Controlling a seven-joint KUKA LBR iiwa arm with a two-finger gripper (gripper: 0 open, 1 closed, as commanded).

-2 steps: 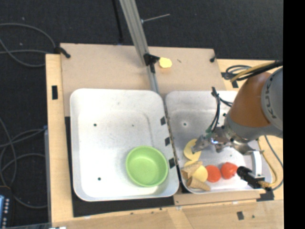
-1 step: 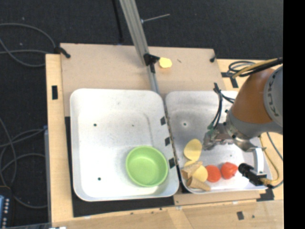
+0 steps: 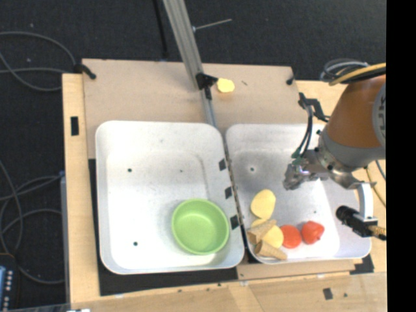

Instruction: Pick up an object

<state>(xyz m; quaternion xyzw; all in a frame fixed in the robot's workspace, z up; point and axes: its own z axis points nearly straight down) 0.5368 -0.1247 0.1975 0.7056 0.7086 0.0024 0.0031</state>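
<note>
The arm enters from the right, and its gripper (image 3: 294, 176) hangs over the right bin (image 3: 273, 142), above the bare white floor near the middle of that bin. Whether it is open or closed cannot be told from this view, and nothing shows in its grasp.

The objects to pick from lie clustered along the right bin's near edge. A pale yellow rounded piece (image 3: 262, 203) sits nearest the gripper, toward the wall between the two bins. Just below it, in the bin's near left corner, a tan wedge-shaped piece (image 3: 261, 233) and a second yellow piece (image 3: 273, 236) lie touching each other. To their right, two red rounded pieces lie side by side: one (image 3: 291, 237) touches the yellow piece, the other (image 3: 312, 231) sits just beside it. That makes five objects in this bin, all near the gripper but apart from it.

The left bin (image 3: 130, 148) holds one green bowl (image 3: 200, 225), upright, near its near right corner.

On the surface (image 3: 130, 90) beyond the bins, one small yellow object (image 3: 225, 86) lies near the far edge, beside the foot of a slanted metal post (image 3: 184, 34).
</note>
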